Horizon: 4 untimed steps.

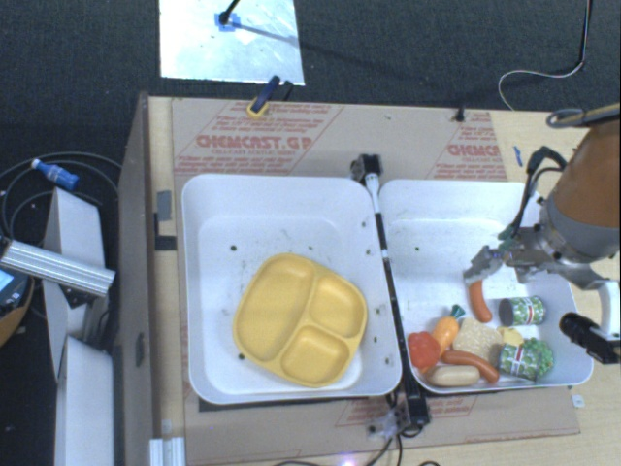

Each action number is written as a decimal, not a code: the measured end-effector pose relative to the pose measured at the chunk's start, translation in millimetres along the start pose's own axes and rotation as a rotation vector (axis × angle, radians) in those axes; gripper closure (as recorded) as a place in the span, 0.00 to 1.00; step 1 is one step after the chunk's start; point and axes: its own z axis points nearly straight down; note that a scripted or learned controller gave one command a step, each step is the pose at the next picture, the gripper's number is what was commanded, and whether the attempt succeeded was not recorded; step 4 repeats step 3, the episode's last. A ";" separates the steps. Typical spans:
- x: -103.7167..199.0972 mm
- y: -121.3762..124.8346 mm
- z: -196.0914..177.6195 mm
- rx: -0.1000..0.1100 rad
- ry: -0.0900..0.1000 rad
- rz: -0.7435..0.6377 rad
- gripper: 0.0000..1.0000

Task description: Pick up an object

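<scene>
The right bin (pixel 437 223) holds a cluster of toy foods along its front. An orange-red sausage (pixel 479 301) lies highest in the pile, beside a small can (pixel 524 311). Below them are a red tomato (pixel 423 349), a carrot (pixel 446 329), a bread slice (pixel 476 339), a hot dog (pixel 464 370), a yellow cheese piece (pixel 511 336) and a green can (pixel 525 358). My gripper (pixel 484 261) hangs just above the sausage's upper end, reaching in from the right. Nothing is visibly held in it.
In the left bin (pixel 215 223) lies a yellow divided tray (pixel 300 318). A black divider rail (pixel 384 260) runs between the bins. The arm's orange band (pixel 592 187) and a black part (pixel 588 336) overhang the right bin's right side.
</scene>
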 end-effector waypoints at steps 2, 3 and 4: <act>-48.3 37.0 110.9 -0.002 -0.001 0.001 1.00; 56.3 42.8 20.9 -0.003 0.001 -0.002 1.00; 56.3 42.8 20.9 -0.003 0.001 -0.002 1.00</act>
